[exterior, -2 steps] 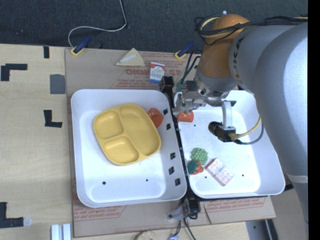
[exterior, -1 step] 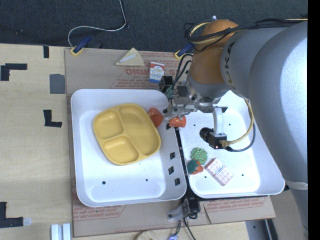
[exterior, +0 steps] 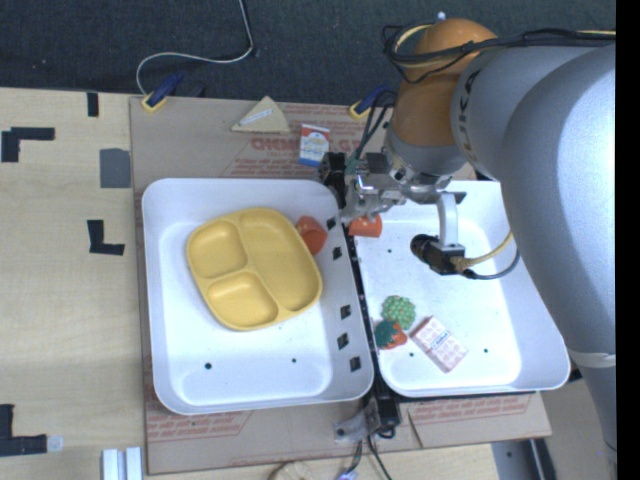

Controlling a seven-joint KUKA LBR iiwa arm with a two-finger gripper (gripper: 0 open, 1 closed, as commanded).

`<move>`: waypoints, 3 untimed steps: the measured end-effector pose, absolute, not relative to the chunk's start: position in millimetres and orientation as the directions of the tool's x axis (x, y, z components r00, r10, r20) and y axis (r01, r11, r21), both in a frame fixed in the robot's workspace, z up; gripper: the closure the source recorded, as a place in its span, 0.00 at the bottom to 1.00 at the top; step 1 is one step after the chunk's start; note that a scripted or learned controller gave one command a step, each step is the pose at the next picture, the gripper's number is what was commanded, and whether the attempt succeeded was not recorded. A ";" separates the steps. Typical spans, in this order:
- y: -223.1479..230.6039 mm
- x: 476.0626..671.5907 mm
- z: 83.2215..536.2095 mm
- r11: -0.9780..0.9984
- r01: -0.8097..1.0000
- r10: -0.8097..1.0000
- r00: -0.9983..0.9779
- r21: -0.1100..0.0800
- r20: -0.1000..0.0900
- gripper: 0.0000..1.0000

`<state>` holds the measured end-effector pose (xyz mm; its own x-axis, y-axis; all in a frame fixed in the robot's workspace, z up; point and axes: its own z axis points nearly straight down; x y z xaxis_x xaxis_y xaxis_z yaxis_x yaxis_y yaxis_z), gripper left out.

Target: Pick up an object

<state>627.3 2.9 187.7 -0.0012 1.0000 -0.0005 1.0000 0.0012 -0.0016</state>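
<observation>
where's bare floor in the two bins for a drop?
Left white bin: a free strip along its near edge, below the yellow three-compartment plastic tray. Right white bin: bare patch mid-floor, between the black cable fitting and the pink patterned box. Crowded: the divider's far end, where the claw, orange pieces and the tray's corner meet.

Bins: I see both the left bin and right bin in plain white.
Tray: my view shows a yellow divided tray.
Small pieces: an orange piece and an orange-red block.
Round item: green, speckled.
Packet: pink-and-white checked packet.
Arm: I read the arm as grey, with an orange band.
Bench: tan, with black marks.
</observation>
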 end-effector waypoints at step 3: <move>27.0 624.0 183.7 0.002 1.000 1.000 -0.002 -0.003 0.001 1.00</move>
